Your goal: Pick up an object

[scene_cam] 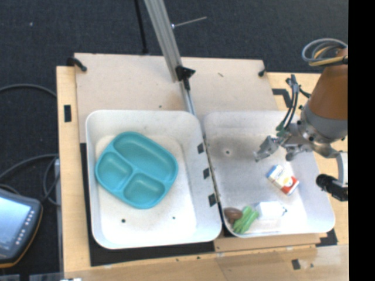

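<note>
Dark carpet floor (246, 22) around a pale wooden bench (135, 81).

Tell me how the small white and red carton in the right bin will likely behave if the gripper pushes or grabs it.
The carton looks boxy and small, so probably light, apt to slide across the smooth right bin when nudged. It lies flat and skewed, so it shouldn't roll. The gripper sits just beyond it.

Even, fairly bright overhead light, soft low-resolution picture with fuzzy edges; mild glare washing out the white bins (146, 230); faint grey shadow under the arm (328, 101) in the right bin; dark floor (35, 28) nearly without detail
</note>
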Robot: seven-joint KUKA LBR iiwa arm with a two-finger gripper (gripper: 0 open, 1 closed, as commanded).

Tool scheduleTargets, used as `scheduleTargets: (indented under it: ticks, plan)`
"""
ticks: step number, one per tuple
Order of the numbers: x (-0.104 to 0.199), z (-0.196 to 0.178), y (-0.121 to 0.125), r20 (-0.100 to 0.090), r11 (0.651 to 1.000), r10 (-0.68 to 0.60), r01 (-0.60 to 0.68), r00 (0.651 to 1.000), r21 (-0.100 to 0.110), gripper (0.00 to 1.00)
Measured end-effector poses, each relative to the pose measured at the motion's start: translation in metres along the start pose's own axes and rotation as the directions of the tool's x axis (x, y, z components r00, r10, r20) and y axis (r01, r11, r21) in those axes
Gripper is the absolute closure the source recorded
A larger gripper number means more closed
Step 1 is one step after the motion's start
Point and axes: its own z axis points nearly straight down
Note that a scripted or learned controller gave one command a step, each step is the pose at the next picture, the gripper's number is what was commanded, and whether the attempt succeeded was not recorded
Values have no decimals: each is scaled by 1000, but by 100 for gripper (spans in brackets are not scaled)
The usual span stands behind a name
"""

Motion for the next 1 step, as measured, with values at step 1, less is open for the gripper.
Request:
scheduleTargets:
  ticks: [1]
  plan:
    - [-1,-11,1,1,1000,2,-2,1000,-3,100]
